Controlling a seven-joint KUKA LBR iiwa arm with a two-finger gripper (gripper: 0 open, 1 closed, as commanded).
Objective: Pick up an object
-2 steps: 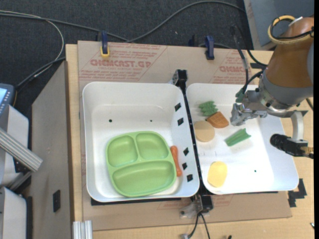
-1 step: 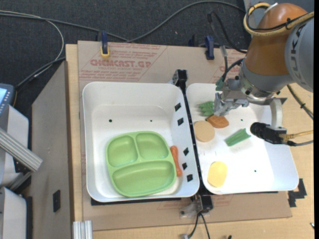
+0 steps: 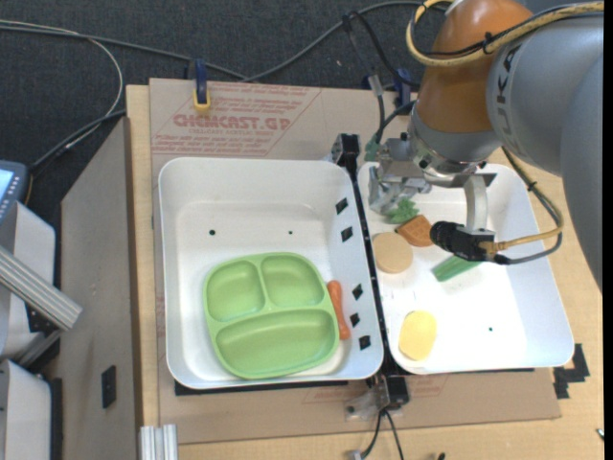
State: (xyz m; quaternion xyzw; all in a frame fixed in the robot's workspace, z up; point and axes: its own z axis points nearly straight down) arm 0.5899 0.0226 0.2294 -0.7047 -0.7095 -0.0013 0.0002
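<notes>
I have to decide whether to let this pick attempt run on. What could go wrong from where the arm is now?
The pincer hangs low at the right bin's back corner, over a green piece close to the dividing wall, so it might strike the wall. The orange piece and tan disc lie crowded just beside it and could be knocked aside. A cable trails across the bin and might drag the green strip.

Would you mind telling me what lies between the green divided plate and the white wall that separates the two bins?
In the camera view, an orange carrot lies along the right rim of the green divided plate, between it and the dividing wall.
</notes>
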